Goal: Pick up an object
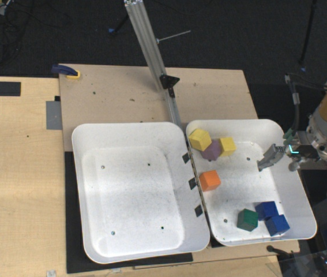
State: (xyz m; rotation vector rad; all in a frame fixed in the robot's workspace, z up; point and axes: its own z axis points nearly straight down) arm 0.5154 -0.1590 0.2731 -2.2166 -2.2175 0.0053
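A: Arm's mostly cut off at the right edge. Pincer [275, 157] sits over the right bin [301, 209] rim. Open or closed, can't tell.

B: Blocks?

A: All in the right bin. Two yellow blocks [200, 139] touching a purple one [212, 150] up top, orange block [210, 180] near the divider, green block [247, 219] beside two blue blocks [271, 217].

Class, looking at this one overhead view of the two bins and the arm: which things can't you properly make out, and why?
- Gripper: small and blurred at the right bin's edge.
- Arm: cut off by the view's right edge.
- Purple block: partly hidden behind the two yellow blocks.
- Blue blocks: touching, so the boundary between them is unclear.
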